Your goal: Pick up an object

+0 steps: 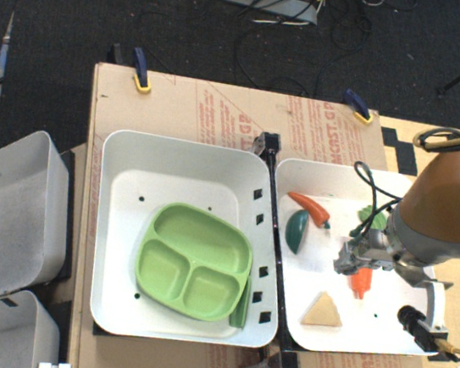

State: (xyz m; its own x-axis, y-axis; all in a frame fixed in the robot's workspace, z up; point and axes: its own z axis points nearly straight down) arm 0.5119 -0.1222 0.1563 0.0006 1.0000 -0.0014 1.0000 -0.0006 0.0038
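Two shallow white bins side by side on a cardboard-topped bench, seen from above at a slant. Left bin (122, 163): holds a green divided tray (194, 261), lying flat toward the bin's near side, with nothing in its compartments. Right bin (333, 181): holds several small things. Near the dividing wall, a dark teal rounded piece (296, 230), and just above it, touching or nearly so, a red-orange chili-shaped piece (310, 205). Toward the near edge, a tan wedge (323, 310), well apart from the rest. Farther right, a bit of green leafy toy (367, 215), partly hidden behind cables and the arm. Under the wrist, a small orange carrot-like piece (360, 281), pointing toward the near edge.

Grey arm with orange band reaching in from the right, gripper (357, 260) low over the right bin, directly above the top of the orange piece. Cannot tell how the jaws stand, nor whether anything sits between them; metal of the hand hides the tips.

By the look of it, at the descent-or-grasp step, with the orange piece as the likely target and no lift begun. Next move calls for closing squarely across that narrow body, then rising straight. Risk: a slim, tapered shape, apt to slip out or get pushed aside instead of caught.
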